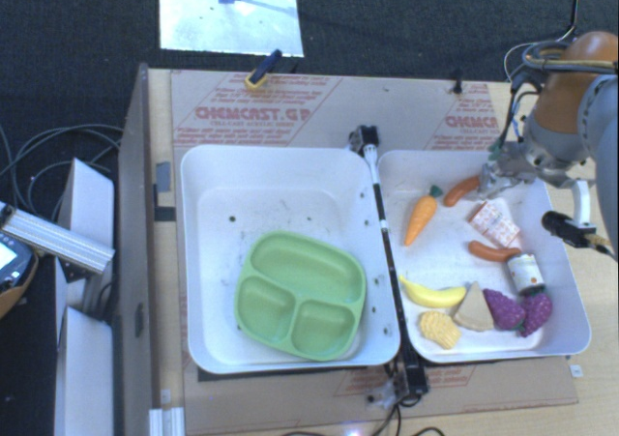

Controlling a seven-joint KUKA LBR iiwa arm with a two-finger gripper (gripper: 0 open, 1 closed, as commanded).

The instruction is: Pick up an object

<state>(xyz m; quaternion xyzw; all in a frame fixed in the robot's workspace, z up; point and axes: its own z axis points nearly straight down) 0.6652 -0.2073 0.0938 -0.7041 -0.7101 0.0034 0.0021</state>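
The gripper (501,176) sits low over the far right part of the right bin (566,337), just above a checkered packet (494,222) and beside a sausage (461,190); its grasp state cannot be told. Also in this bin: a carrot (420,217), a second sausage (493,252), a small can (525,273), a banana (433,295), a bread wedge (473,309), corn (439,330) and grapes (517,310). The left bin (208,231) holds a green divided plate (301,295).
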